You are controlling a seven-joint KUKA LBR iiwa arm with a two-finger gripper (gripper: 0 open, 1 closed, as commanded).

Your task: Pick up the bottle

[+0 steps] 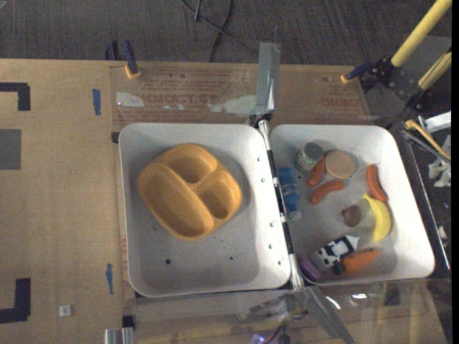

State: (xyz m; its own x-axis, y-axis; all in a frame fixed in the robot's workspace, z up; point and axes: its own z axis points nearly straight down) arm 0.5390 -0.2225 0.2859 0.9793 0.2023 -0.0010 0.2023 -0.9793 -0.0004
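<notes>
Two white bins side by side on bench. Left bin (143,264) has orange plate (188,190) with three parts. Right bin (409,249) has toy food. Bottle (288,191), clear blue, lies along left wall of right bin. Just right of it: sausages (326,190), round tan disc (340,165), banana (381,218), carrot (361,261), cow-print carton (334,252). Gripper: cannot tell.

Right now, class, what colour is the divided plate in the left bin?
Orange-yellow; the plate shows clearly in the camera view.

Orange divided plate (189,190) in left bin (143,264); banana (380,218), carrot (361,261) in right bin (409,256)
</notes>
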